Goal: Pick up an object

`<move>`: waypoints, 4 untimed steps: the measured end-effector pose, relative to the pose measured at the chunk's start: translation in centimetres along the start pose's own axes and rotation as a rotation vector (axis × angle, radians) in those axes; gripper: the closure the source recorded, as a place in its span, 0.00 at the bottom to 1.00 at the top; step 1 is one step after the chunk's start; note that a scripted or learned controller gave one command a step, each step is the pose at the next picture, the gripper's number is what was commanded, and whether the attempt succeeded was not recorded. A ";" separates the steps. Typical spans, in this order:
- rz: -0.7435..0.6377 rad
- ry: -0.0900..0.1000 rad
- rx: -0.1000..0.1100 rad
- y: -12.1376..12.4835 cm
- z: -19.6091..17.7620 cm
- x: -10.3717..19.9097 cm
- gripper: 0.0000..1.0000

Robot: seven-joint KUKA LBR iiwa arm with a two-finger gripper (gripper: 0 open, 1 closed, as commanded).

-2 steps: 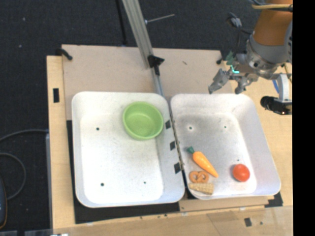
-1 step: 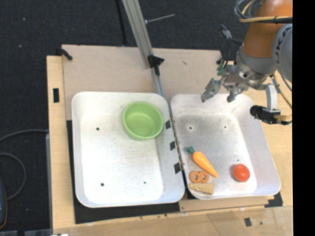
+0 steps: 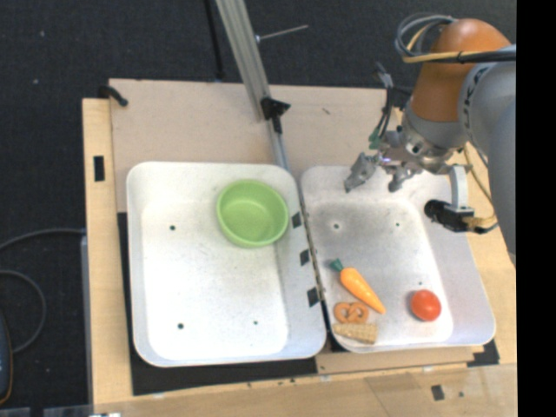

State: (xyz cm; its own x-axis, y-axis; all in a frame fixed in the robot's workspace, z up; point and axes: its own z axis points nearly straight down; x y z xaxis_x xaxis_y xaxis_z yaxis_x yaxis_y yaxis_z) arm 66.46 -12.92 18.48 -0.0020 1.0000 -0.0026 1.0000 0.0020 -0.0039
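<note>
A round lime-green plastic bowl (image 3: 252,214) sits in the left white bin (image 3: 156,259); in the right white bin (image 3: 452,259), along the near edge, an orange toy carrot (image 3: 360,288) lies just above a tan pretzel-like piece (image 3: 354,313), a small red ball (image 3: 425,305) apart; the metal two-finger gripper (image 3: 382,172) hangs spread wide and empty over the far rim; descending there, I reckon, it closes on nothing; the ball could roll from a glancing finger.

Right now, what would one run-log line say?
tool open, above right bin's far edge | holding nothing | carrot, tomato, pretzel near end | green bowl left bin
</note>
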 end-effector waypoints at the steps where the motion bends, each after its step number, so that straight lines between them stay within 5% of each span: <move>1: 0.003 0.000 0.000 -0.6 5.7 -1.0 0.00; 2: 0.004 0.000 -0.009 -0.3 4.2 -1.0 1.00; 4: 0.000 0.002 -0.010 0.3 -5.5 -1.6 1.00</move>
State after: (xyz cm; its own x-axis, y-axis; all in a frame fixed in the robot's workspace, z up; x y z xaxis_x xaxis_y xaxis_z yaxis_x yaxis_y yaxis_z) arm 66.75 -14.52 23.93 -0.0020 1.0000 -0.0008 1.0000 0.0020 0.0056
